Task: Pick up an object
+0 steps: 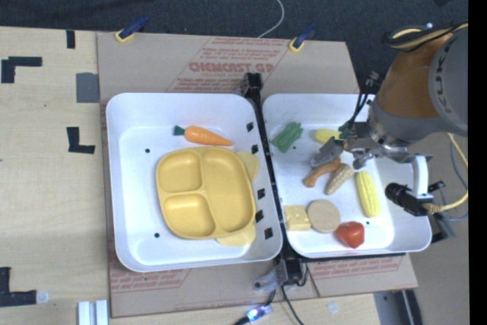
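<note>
The gripper (pixel 329 156) sits low in the right bin (pixel 380 241), narrowly parted over two small brown toy pieces (pixel 329 173). They look light, hard and slippery; pinching one across its middle seems best.

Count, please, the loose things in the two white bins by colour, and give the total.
Orange: 2, the carrot and a piece under the gripper
Yellow: 3, divided plate, corn cob, small piece
Green: 1
Tan: 3
Red: 1
Total: 10

Yellow plate (pixel 205 190) hides part of paler piece (pixel 236 237).
</note>
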Controlling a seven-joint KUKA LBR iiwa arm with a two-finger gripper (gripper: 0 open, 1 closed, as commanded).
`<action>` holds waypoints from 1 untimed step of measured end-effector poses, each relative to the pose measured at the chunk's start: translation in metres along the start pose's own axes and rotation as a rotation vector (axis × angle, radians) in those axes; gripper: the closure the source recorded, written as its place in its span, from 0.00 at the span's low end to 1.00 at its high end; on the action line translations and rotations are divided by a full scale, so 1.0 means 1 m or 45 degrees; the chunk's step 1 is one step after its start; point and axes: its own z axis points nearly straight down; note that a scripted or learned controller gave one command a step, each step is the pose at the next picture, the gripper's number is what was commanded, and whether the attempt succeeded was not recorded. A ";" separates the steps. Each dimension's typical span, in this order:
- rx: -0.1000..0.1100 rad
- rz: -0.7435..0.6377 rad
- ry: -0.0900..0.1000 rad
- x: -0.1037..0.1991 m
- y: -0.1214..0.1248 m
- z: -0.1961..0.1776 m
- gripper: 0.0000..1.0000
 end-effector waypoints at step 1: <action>0.000 0.000 0.000 0.001 -0.001 0.044 0.00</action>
